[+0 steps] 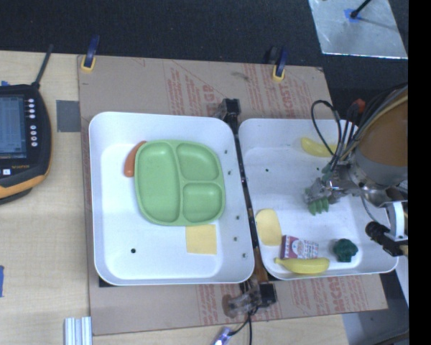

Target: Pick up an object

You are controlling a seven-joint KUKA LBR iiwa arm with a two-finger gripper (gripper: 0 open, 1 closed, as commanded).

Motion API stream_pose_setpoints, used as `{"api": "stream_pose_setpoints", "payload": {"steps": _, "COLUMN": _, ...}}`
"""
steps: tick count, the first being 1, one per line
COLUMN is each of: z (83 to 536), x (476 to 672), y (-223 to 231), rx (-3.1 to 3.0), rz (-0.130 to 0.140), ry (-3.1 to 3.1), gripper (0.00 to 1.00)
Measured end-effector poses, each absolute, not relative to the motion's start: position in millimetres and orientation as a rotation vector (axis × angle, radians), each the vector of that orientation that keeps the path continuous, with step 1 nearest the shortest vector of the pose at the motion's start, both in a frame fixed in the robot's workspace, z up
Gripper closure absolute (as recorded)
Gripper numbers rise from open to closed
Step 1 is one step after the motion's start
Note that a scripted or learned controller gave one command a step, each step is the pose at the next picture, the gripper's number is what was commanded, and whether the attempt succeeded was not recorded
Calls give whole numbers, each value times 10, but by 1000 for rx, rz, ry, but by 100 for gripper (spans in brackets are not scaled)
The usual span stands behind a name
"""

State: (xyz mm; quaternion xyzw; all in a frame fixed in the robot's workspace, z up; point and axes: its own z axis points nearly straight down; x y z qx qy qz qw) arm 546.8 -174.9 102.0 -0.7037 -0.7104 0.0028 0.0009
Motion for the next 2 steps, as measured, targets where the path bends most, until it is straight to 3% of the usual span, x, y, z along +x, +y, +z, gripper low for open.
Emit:
{"api": "stream_pose_setpoints", "payload": {"steps": 1, "z": 1994, "x": 6244, "y": -1378, "rx": -2216, "rz": 1, "ry": -2226, "gripper": 100}}
{"api": "stream_pose_setpoints", "payload": {"steps": 2, "z": 2336, "x": 6123, "y": -683, "rx": -2216, "rz": 2, "ry": -2224, "gripper": 100}}
